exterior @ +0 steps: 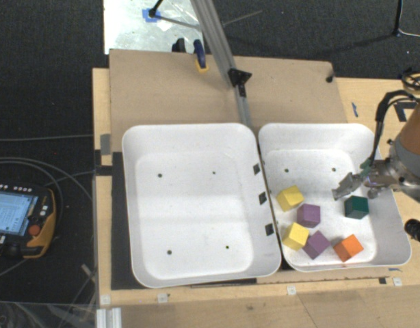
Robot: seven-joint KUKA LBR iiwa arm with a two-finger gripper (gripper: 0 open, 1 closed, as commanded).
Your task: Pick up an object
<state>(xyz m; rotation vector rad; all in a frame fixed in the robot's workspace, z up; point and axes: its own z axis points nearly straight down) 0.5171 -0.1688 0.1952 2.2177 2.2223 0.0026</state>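
Observation:
The right bin (312, 137) holds several small blocks: two yellow ones (290, 198) (296, 236), two purple ones (308, 214) (317, 244), an orange one (347, 247) and a dark green one (356, 207). My gripper (352, 185) reaches in from the right and hovers low over the right bin, just up and left of the dark green block. Nothing shows between its fingers.
The left bin (196, 203) lies beside the right one. A grey pole (217, 39) slants across the back of the bench. A teach pendant (18, 214) rests on the floor at the left. Cables hang near the arm at the right edge.

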